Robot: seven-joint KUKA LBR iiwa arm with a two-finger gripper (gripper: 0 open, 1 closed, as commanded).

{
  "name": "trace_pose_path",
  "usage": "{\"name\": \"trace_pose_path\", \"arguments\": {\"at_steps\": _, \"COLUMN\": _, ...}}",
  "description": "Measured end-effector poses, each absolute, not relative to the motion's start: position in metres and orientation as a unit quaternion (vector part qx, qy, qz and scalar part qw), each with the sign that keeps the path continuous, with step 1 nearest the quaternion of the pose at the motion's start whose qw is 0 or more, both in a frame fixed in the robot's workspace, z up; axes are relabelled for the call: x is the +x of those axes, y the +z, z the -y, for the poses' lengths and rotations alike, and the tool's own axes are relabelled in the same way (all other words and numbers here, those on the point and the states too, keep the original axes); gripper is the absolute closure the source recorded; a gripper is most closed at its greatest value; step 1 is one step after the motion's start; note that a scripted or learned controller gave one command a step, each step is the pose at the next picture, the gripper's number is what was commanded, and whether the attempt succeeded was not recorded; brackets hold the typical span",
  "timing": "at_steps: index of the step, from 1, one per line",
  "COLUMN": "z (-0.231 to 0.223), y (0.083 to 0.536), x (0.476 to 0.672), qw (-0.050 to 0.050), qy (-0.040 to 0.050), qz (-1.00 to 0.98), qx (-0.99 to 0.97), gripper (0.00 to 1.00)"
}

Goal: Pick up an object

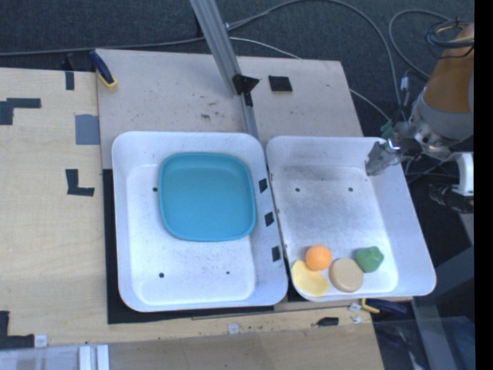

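The pincer (pixel 379 159) hangs over the far right rim of the right bin (pixel 339 206); whether it is apart or together cannot be told. An orange ball (pixel 317 257), yellow piece (pixel 308 281), tan disc (pixel 347 275) and green lump (pixel 370 258) cluster in that bin's near corner. A blue plate (pixel 206 196) lies in the left bin (pixel 135 230).

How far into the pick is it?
Done: nothing lifted. The orange ball, yellow piece, tan disc and green piece all lie in the right bin. In hand: the gripper sits at that bin's far right rim. Left: descend, grasp, lift.
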State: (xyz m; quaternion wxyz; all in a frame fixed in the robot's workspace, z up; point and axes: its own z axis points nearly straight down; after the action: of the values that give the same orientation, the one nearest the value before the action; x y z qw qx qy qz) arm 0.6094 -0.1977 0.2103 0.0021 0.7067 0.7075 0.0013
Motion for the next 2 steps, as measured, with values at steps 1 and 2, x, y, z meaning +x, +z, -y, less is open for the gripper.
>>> {"name": "trace_pose_path", "arguments": {"at_steps": 1, "z": 0.197, "y": 0.214, "x": 0.609, "qw": 0.000, "qy": -0.0001, "qz": -0.707, "qx": 0.707, "gripper": 1.00}}
{"name": "trace_pose_path", "arguments": {"at_steps": 2, "z": 0.143, "y": 0.226, "x": 0.607, "qw": 0.000, "qy": 0.0008, "qz": -0.709, "qx": 0.705, "gripper": 1.00}}
